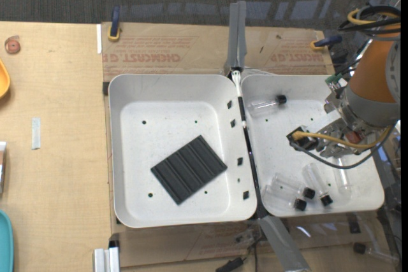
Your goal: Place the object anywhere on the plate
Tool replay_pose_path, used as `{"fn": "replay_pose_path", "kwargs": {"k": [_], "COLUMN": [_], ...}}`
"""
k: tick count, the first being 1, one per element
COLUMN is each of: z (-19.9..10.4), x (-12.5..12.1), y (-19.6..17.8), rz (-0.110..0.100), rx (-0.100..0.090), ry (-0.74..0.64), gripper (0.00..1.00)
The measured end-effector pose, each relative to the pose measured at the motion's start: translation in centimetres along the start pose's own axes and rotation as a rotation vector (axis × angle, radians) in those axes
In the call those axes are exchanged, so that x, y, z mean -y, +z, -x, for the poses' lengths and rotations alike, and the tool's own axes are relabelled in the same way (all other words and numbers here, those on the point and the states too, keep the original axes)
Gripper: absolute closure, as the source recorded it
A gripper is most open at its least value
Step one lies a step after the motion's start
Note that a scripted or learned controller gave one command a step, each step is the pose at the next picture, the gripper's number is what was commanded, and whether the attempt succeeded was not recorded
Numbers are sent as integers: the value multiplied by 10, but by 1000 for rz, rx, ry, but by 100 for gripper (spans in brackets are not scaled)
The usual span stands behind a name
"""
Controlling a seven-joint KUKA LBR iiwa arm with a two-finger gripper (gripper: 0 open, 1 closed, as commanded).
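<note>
The task's things are small clear plastic vials with black screw caps, all lying on their sides in the right white bin (pixel 376 197). One clear vial (pixel 262 105) lies alone near that bin's far left corner, its black cap pointing right. A loose cluster of capped vials (pixel 305 188) lies near the bin's front rim; how many there are is hard to count, since the clear bodies nearly vanish against the white floor and mostly the caps stand out.

The plate is a dark grey rectangular slab (pixel 189 169) with parallel ridges running along its length. It lies flat and turned at an angle on the floor of the left white bin (pixel 118 137), apart from the walls.

Both bins are shallow, smooth, rounded-corner plastic trays with small dark holes in their floors.

The grey arm's end effector (pixel 339 151) hangs over the right half of the right bin, above and just behind the cluster. Whether it is wide, narrow or holding anything cannot be told.

Under the bins lies brown cardboard (pixel 159 48) with red print, upside down, reading "CHEMCAST". The pale wood counter (pixel 57 137) extends to the left.
</note>
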State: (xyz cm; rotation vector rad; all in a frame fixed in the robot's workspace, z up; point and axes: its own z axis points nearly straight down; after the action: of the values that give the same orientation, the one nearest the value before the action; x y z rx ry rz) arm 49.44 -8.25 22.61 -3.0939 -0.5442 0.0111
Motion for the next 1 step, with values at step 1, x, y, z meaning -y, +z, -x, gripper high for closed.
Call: {"fn": "replay_pose_path", "kwargs": {"k": [1], "z": [-101], "x": [24], "y": [-5], "rz": [1], "rx": [0], "ry": [-84], "gripper": [100]}}
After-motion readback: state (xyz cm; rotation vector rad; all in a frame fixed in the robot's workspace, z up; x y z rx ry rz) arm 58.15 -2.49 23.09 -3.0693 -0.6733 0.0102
